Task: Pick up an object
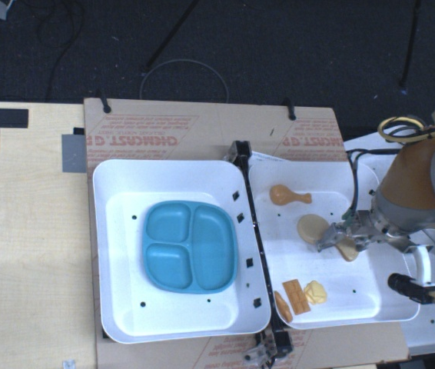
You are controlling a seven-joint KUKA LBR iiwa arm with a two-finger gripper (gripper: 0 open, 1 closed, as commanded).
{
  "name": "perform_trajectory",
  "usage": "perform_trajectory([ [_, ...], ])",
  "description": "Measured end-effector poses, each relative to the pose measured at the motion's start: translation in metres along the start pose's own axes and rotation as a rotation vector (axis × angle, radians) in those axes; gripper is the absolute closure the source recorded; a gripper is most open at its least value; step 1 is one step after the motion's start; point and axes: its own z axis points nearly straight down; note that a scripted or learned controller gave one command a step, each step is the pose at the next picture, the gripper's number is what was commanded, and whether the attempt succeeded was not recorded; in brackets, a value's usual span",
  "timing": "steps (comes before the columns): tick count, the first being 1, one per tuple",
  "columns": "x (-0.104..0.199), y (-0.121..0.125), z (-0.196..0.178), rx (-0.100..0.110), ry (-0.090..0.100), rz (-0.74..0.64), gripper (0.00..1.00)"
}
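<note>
Bins (117, 177) hold a blue plate (189, 246) and toy foods (289, 196).

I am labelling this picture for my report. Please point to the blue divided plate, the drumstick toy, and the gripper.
blue divided plate (187, 246): camera view, central divider.
drumstick toy (283, 195): camera view, rounded thick end.
gripper (339, 240): camera view, midway between fingertips.

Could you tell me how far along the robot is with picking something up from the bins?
Done: the gripper is down in the right bin, beside a tan round piece. In hand: nothing visibly held. Left: a grasp and lift. The drumstick, the yellow piece and the blue divided plate lie untouched.
</note>
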Motion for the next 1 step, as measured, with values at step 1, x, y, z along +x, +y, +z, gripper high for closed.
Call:
perform_trajectory([
  [1, -0.0017, 0.0008, -0.0132, -0.003, -0.002, 0.003, 1.00],
])
